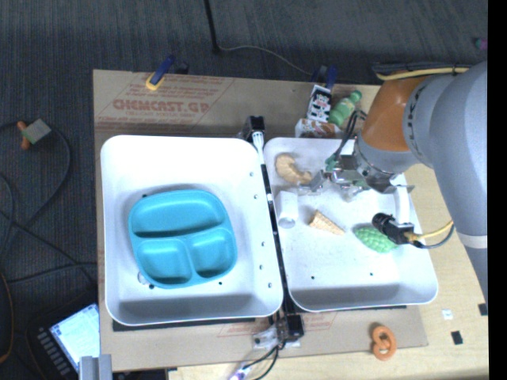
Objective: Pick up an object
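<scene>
Dark grey carpet surrounded the bench [182,105], whose brown top carried faint red printing that we read as "CHEMCAST GP". We observed the grey arm [463,141] entering from the right, its orange band [388,121] sitting above the wrist.

Two shallow white bins lay side by side and touching. In the left bin [119,157] we noted a light blue divided tray [182,237] with three compartments, its long axis running roughly from the bin's far-left toward its near-right.

In the right bin [396,287] we recorded the following items, well apart from one another:
- a green knobbly object [374,239] near the right wall, its long axis running left to right, with a black part of the arm's tooling just beside its right end;
- a tan cone [326,223] near the bin's centre, its tip pointing toward the near-right and its wide end toward the far-left;
- a curved tan pastry-shaped piece [291,169] at the far-left corner;
- a small white cylinder [286,210] by the left wall.

The gripper [346,176] hung low over the far half of the right bin. We could not tell how it was set, and nothing was seen in its hold.

A small printed carton [319,105] stood beyond the right bin; its lettering was too small to read. An orange ring-shaped piece [383,340] lay on the bench in front.
</scene>
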### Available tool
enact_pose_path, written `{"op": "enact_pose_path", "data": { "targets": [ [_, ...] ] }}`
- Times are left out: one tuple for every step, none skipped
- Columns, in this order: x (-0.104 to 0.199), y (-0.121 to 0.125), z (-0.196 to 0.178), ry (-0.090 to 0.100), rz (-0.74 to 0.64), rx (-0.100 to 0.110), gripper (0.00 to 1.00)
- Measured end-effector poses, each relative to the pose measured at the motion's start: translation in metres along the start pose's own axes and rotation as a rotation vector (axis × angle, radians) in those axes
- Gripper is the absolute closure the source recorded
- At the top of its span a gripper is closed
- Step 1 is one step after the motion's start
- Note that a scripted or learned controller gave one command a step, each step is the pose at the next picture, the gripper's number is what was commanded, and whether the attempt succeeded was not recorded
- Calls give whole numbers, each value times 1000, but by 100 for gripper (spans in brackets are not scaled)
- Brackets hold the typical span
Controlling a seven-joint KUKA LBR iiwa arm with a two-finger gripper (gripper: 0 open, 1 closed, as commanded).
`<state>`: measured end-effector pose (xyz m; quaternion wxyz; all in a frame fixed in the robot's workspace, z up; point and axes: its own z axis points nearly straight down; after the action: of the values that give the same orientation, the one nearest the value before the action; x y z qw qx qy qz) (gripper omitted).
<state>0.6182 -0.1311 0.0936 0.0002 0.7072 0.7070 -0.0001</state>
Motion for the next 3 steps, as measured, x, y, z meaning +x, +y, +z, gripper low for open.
{"op": "enact_pose_path", "data": {
  "targets": [
    [27, -61, -17, 0, 0, 1, 0],
    [37, -30, 1, -1, 0, -4, 0],
    [37, -29, -10, 0, 0, -5, 100]
  ]
}}
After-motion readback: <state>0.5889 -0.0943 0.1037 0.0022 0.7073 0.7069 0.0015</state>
